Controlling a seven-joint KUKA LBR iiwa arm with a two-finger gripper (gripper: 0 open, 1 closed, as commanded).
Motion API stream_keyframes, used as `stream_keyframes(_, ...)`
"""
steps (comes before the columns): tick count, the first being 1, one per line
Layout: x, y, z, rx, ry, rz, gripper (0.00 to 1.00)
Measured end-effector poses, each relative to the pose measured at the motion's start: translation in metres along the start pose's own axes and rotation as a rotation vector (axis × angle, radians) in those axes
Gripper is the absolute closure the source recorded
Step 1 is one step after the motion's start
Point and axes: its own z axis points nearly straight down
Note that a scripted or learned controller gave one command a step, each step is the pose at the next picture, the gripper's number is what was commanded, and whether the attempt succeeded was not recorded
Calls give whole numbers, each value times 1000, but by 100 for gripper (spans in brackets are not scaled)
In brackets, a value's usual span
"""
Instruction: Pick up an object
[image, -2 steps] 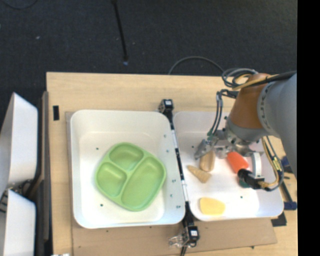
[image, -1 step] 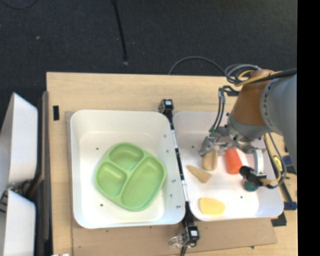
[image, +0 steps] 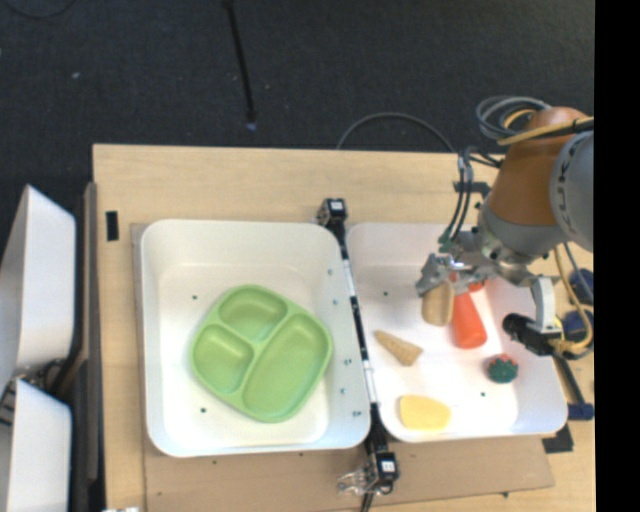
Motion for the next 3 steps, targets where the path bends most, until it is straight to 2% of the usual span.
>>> stream_keyframes(2,-5,4,-119,-2,-1,-10,100)
stream_keyframes(3,51,3,-121,4,1,-13,100)
